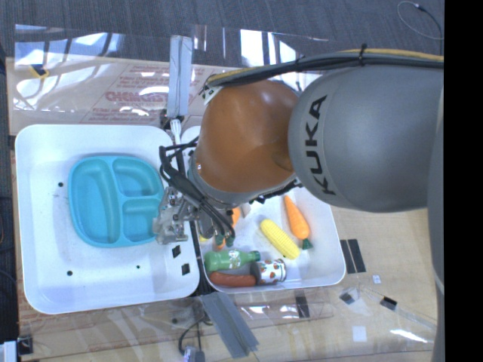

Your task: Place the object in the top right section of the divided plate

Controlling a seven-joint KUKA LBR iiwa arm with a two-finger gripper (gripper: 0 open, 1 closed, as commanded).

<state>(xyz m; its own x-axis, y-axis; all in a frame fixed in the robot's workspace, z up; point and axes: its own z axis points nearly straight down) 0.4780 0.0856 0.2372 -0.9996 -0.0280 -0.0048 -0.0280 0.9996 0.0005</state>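
divided plate [113, 199], light blue, flat in left bin [38, 225], well left of centre there, long axis running up and down the view. three wells visible: one tall well along the left side, two smaller ones stacked on the right, so top right section [136, 178] taken to be the upper small well. gripper [172, 227] poised over the left bin's right side, just beside the plate's lower right corner, perhaps overlapping its rim. target well up and slightly left from the gripper, near; judged a short shift away from the bin divider and toward the top of the view.

cannot tell whether fingers spread or closed: dark cabling and metal brackets tangled at the wrist, fingertips too small and cluttered to read. nothing plainly seen between them, so no claim of a held object. which object meant by the task also unclear.

candidates lying in right bin [332, 270]: corn cob [279, 238] and carrot [296, 217] side by side, both slanting down to the right; green bottle [230, 260] lying crosswise, sausage [234, 280] below it, small patterned can [273, 271] at its right end. upper half of the right bin hidden under the orange band and grey arm [362, 127]; anything beneath unknown.
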